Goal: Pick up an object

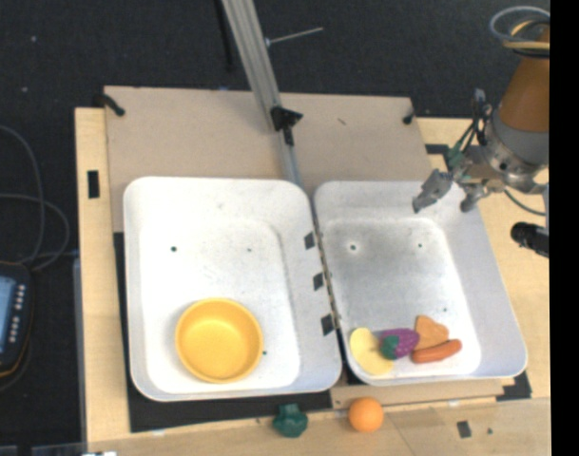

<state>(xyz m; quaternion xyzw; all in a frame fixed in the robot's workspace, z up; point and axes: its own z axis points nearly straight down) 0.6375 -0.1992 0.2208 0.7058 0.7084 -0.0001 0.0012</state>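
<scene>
— Objects for picking: lying clustered at the near edge of the right bin [479,283]. Pale yellow piece [366,348] at the left, touching a purple and green item [397,342]; orange wedge [430,330] just behind an orange-red carrot-like piece [437,351].

— Gripper [449,191]: hovering over the far right corner of the right bin, well apart from the cluster. Fingers spreading apart, gripping nothing. Grey arm [522,112] with orange band reaching in from the right.

— Left bin [203,217]: carrying a yellow bowl [219,338], sitting upright near its front edge.

— Tabletop [413,430]: bearing an orange ball [365,414] and a dark green item [290,421], both resting in front of the bins, near each other but not touching. Metal rail [256,65] slanting down from the far side toward the gap between the bins.
</scene>
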